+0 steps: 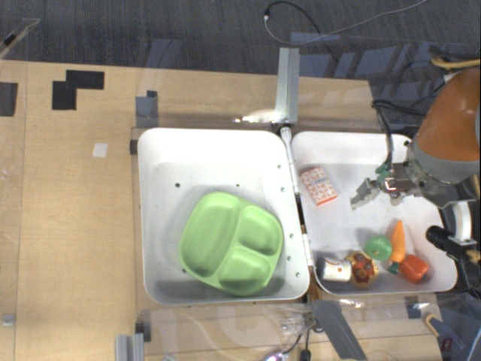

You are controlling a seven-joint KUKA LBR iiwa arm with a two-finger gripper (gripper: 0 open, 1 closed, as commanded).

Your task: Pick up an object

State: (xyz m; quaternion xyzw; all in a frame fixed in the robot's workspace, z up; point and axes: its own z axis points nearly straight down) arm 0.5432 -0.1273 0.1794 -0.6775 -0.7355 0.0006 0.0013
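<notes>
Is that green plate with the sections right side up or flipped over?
Right side up. The green plate lies in the left bin with its three hollow compartments facing the camera.

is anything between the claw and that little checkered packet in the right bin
Nothing visible. The claw hangs over the right bin, and only bare white bin floor lies between it and the packet to its left. The toy carrot and other toys sit nearer the bin's front edge, out of that path.
</notes>
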